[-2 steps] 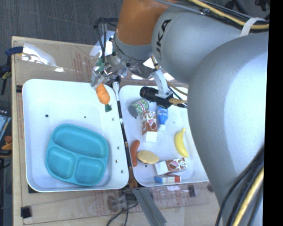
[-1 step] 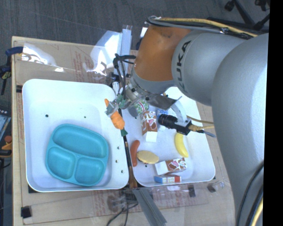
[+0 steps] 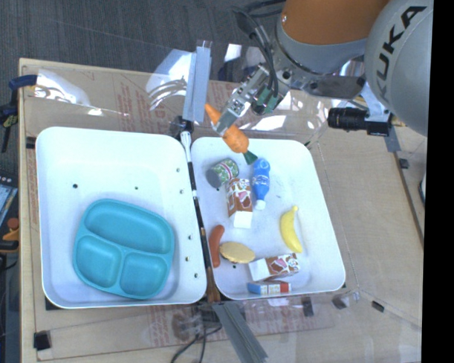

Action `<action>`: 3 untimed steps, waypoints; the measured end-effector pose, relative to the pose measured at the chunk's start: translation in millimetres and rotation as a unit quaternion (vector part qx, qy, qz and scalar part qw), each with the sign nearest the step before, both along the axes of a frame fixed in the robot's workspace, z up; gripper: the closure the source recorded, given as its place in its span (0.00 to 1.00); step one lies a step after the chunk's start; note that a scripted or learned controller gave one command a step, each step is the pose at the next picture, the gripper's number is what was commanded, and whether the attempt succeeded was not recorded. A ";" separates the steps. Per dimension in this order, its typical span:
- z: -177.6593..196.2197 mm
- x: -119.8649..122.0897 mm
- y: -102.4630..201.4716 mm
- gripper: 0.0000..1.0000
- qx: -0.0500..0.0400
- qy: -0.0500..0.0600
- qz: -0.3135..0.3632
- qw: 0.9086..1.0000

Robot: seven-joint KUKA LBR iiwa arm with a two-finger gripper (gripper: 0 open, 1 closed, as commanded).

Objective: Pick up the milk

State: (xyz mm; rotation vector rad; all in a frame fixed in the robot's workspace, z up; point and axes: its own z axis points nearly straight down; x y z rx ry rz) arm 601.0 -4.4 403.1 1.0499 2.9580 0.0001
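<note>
Gripper (image 3: pixel 230 127) hangs over the far edge of the right bin (image 3: pixel 326 218), its fingers closed on an orange carrot (image 3: pixel 235 139), well apart from the milk. Two small brown-and-white cartons could be that milk, and the print is too small to tell which: one (image 3: pixel 240 197) near the bin's middle beside a blue bottle (image 3: pixel 260 178), another (image 3: pixel 274 266) tilted at the near edge. Grey arm (image 3: pixel 336 32) is cut off at the top.

Robotics lab: KUKA arm (image 3: pixel 395 41) over taped cardboard tabletop (image 3: pixel 374 219) w/ two white bins (image 3: pixel 57 156), toy food, loose cables (image 3: pixel 187 354).
</note>
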 end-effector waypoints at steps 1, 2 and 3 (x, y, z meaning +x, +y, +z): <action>-49.9 -92.3 -24.8 1.00 0.000 0.003 0.171 0.985; 40.3 -63.6 52.8 1.00 -0.001 0.000 0.227 0.974; -202.6 21.9 -51.5 1.00 0.000 0.003 0.266 0.964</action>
